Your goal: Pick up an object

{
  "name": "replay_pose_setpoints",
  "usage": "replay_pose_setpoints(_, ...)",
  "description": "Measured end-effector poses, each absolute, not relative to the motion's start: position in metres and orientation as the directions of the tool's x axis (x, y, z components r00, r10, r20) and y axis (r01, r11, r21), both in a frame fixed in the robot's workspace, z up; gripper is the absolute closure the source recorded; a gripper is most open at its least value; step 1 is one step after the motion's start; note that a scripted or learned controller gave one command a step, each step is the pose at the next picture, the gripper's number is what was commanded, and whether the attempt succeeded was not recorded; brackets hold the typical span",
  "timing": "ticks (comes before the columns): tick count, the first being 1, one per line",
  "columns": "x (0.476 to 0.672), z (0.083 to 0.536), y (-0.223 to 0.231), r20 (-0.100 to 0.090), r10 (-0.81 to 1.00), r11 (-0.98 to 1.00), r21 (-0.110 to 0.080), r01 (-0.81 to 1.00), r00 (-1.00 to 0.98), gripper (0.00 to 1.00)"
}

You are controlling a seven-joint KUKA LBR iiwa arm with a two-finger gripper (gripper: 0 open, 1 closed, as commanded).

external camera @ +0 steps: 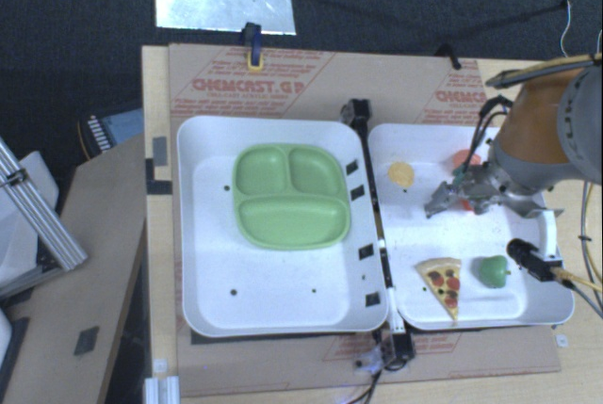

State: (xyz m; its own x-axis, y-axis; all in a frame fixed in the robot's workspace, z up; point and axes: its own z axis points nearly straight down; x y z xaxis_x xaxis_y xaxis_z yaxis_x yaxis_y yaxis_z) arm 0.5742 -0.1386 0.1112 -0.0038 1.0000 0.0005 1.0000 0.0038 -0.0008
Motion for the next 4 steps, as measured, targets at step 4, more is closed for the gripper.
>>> replay_pose_setpoints(4,0.584,0.266,-0.13,-0.001,1.0,0.005,0.004,1.0,-0.005,1.0)
